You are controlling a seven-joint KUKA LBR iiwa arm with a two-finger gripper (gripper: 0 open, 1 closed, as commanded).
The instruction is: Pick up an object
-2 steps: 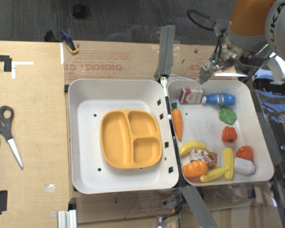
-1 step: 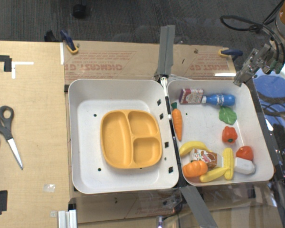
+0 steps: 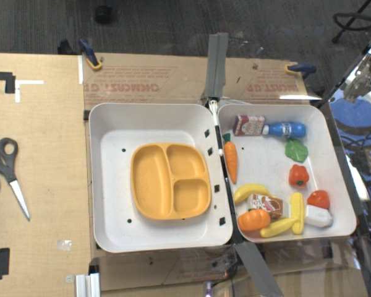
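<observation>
**A:** Two white bins side by side on the bench (image 3: 37, 129). What's in the left bin (image 3: 105, 228)?

**B:** Just a yellow divided plate (image 3: 170, 180), sitting flat near the middle.

**A:** And the right bin (image 3: 334, 166) is the busy one!

**B:** It is. A carrot (image 3: 230, 161) lies along its left wall. At the far end, a small carton (image 3: 249, 125) touches a blue bottle (image 3: 285, 129) lying on its side, with a green leaf (image 3: 297, 150) just below the bottle and a red pepper (image 3: 298, 176) below that.

**A:** The near end?

**B:** Crowded. A banana (image 3: 252, 192) curves over a small packet (image 3: 264, 204). An orange pumpkin-like piece (image 3: 253, 220) is against the packet, an ear of corn (image 3: 297, 213) stands lengthwise, and a red-and-white piece (image 3: 318, 208) sits in the corner.

**A:** And the gripper (image 3: 362, 78)?

**B:** There's a metallic part at the right edge, beyond the right bin and well apart from every toy. It looks like the gripper, but whether it is spread or pressed together, I cannot tell.

**A:** Scissors (image 3: 9, 172) lie far left on the bench.
</observation>
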